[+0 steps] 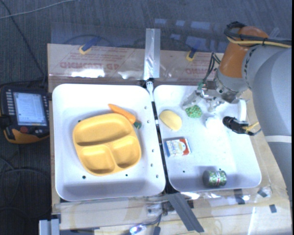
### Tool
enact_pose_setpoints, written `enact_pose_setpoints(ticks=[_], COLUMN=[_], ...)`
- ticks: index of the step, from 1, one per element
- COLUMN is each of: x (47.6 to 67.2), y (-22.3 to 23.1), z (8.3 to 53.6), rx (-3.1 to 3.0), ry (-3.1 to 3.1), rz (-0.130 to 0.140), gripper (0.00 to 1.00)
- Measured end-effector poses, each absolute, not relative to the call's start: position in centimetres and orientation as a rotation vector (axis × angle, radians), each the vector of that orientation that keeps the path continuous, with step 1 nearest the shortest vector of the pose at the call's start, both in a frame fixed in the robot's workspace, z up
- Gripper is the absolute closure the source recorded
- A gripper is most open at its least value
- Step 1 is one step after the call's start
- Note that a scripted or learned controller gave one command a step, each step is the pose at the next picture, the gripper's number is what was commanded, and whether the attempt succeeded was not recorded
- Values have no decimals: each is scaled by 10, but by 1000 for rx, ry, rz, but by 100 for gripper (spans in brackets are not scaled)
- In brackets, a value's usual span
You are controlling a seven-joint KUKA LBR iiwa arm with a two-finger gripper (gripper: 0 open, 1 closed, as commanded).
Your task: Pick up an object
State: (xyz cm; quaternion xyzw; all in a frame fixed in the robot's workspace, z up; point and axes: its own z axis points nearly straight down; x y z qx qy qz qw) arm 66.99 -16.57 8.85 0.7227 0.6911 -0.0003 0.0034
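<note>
The claw (204, 101) stood beside a small green ball (193, 112) in the right bin (245, 177); we judged the ball light, bumpy, best pinched across its middle. Whether the claw was released or clenched we could not tell.

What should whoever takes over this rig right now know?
Gripper: low over the back of the right bin, just beside the green ball; grip state unclear.
Right bin: green ball, yellow lemon-like piece near the divider, small carton mid-bin, can on its side at the front.
Left bin: yellow divided tray with a carrot at its back edge.
Done: nothing looks lifted yet.
Left: the whole pick; the green ball is the likeliest target.
</note>
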Motion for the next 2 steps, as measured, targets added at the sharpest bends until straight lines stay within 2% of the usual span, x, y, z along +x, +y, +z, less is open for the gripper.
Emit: enact_pose_setpoints(ticks=[1, 2], x=[670, 667], y=[-165, -120], z=[98, 200], rx=[2262, 2392], ry=[2168, 2039], rz=[-5, -6], gripper=[100, 100])
